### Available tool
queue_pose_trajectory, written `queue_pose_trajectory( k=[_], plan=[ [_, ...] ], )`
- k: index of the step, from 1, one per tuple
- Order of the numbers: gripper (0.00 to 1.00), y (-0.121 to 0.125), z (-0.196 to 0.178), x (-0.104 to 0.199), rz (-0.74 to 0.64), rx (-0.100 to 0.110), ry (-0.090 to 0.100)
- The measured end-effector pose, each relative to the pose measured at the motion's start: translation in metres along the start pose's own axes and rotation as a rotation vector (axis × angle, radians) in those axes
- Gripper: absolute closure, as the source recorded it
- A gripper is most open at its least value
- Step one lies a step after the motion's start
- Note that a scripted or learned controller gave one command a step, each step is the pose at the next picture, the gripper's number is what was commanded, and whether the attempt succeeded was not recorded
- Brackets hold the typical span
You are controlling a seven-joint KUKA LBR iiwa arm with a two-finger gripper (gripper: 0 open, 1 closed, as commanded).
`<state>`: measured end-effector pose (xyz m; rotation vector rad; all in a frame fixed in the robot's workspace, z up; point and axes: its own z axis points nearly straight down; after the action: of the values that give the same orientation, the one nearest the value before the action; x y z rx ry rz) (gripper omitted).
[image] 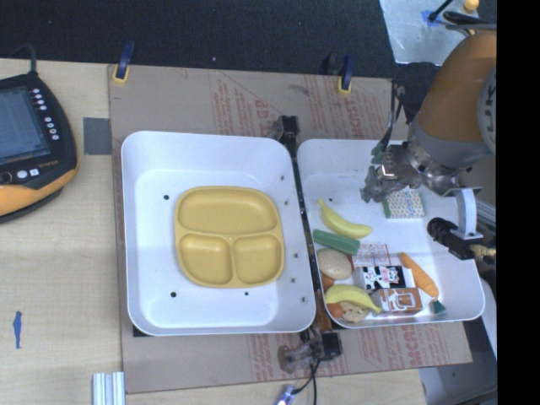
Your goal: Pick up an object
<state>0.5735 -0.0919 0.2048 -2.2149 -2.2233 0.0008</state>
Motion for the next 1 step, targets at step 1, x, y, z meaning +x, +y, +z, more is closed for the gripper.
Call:
queue_pose_trajectory(
  k=[1],
  plan=[
    [0.0,-0.0003,0.0002,-0.0007,0.001,0.001,-0.001]
  ],
)
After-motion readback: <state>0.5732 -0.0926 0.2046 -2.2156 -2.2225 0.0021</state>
